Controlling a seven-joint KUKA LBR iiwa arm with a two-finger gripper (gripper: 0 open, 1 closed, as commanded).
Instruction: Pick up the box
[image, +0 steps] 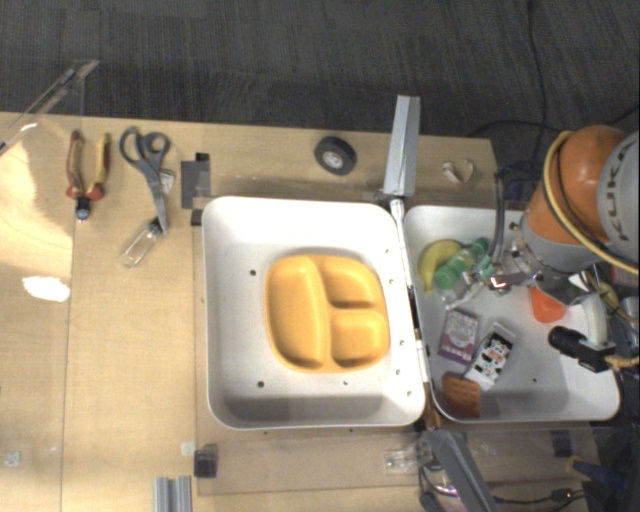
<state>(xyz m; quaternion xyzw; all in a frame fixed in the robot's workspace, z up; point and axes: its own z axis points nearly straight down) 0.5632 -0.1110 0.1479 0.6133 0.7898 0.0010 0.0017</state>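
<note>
Below the hand, in the right bin, lies the purple box, with a black and white box just beside it. I cannot tell the hand's state. It should come straight down over one box, clear of the banana.

two bins – one scissors, one pliers

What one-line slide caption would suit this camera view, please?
KUKA arm reaching over the right bin of small items, purple box untouched.
</note>
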